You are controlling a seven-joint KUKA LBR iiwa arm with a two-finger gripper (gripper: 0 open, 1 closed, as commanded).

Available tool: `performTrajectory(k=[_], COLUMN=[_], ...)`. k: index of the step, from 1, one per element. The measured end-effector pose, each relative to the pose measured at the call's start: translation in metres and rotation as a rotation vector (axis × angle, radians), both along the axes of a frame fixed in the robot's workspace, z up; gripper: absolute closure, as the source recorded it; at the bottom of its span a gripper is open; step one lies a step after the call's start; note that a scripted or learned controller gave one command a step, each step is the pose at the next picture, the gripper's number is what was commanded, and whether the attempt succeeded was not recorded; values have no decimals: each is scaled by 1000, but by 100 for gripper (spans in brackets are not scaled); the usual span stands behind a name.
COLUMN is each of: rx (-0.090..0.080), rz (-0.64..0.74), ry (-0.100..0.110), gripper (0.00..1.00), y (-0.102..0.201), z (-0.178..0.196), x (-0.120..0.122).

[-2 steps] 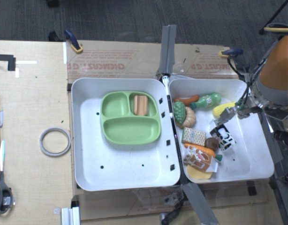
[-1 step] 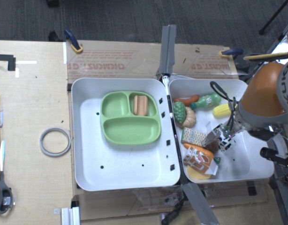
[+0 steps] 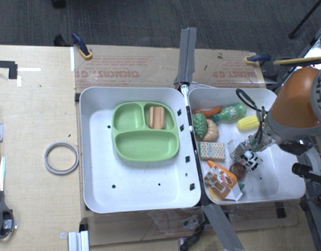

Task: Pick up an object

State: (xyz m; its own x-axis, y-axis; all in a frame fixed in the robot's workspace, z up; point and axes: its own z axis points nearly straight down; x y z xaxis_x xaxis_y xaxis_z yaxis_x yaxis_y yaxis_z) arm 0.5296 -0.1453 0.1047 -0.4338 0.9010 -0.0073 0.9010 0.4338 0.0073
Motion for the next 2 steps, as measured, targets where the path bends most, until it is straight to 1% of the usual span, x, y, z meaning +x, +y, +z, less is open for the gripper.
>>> performTrajectory(k=[1, 2], rx=[3, 2], rz=[-88, -183], ry=[10, 10], gripper=[100, 100], y=[83, 100], z=[86, 176], x=[11, 59])
